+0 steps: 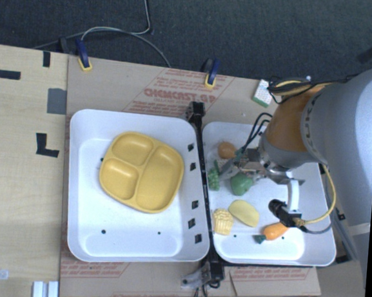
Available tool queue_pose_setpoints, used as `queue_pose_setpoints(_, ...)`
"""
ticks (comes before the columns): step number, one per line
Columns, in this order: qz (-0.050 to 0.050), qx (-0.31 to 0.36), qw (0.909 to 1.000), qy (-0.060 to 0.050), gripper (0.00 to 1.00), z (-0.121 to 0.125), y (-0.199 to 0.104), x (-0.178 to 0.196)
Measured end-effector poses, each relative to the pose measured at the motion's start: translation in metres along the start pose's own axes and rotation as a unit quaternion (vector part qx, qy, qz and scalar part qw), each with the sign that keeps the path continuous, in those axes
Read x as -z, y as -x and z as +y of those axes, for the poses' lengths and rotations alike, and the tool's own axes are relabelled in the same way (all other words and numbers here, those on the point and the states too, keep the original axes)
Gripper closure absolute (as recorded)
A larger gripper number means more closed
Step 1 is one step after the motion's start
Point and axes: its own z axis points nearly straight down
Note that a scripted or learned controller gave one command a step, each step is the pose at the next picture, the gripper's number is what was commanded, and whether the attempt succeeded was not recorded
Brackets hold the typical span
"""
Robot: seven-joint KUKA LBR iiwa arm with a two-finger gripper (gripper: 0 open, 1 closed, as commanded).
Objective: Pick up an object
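In the right bin [312,256] lie several toy foods. My gripper [240,167] hangs low over its left part, directly above a green pepper-like piece [240,184]. Just left of it I see an orange-brown round piece [226,149] and a small dark green piece [214,178]. Toward the front lie a yellow lemon-like piece [244,212], a corn cob [223,221] and a small carrot [272,232]. Nothing shows between the fingers.
The left bin [81,232] holds a yellow divided plate [141,171]. A black divider with clips [198,178] runs between the bins. The grey arm with its orange band [291,125] covers the right bin's back right part.
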Motion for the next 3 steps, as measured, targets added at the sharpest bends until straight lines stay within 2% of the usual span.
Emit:
queue_pose_setpoints(1,0.001,0.0,1.0,0.0,1.0,0.001,-0.001,0.01)
queue_pose_setpoints(2,0.001,0.0,1.0,0.0,0.0,0.001,-0.001,0.011)
queue_pose_setpoints(3,0.001,-0.002,1.0,-0.009,0.0,0.042,-0.002,-0.002)
